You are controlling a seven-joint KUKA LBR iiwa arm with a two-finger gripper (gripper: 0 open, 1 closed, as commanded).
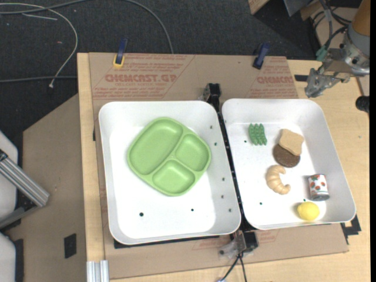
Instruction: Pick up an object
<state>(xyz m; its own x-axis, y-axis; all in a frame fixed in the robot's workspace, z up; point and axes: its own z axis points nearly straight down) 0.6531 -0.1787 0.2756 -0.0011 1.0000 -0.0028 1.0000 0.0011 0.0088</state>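
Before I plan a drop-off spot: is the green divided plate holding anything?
Empty. The green divided plate in the left bin shows three bare compartments.

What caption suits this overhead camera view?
Gripper hovers beyond right bin of toy food; green divided plate fills left bin.

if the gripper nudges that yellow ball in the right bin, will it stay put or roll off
The ball looks round and smooth, so it would likely roll at a nudge. It sits near the right bin's front corner, so the wall may stop it. Its curved surface could slip from two fingers unless gripped across the middle.
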